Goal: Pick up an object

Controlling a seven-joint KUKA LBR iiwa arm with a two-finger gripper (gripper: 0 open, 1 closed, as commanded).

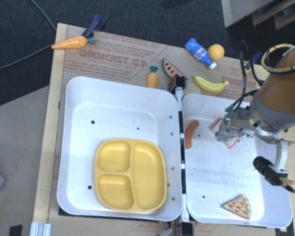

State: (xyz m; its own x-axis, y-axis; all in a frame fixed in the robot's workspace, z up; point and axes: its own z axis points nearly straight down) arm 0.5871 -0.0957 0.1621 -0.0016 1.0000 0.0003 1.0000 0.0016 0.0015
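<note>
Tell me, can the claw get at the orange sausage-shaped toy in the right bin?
Probably yes: the orange sausage-shaped toy lies uncovered beside the claw, though close against the bin's left wall.

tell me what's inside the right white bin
The right white bin holds an orange-red sausage near its left wall and a waffle-patterned triangular slice toward the front. The claw hangs over a small reddish piece that it mostly covers, so its identity is unclear.

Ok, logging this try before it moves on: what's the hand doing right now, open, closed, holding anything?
Hand: low in the right bin, over a small reddish thing; open or closed cannot be told, nor whether it holds anything.
</note>
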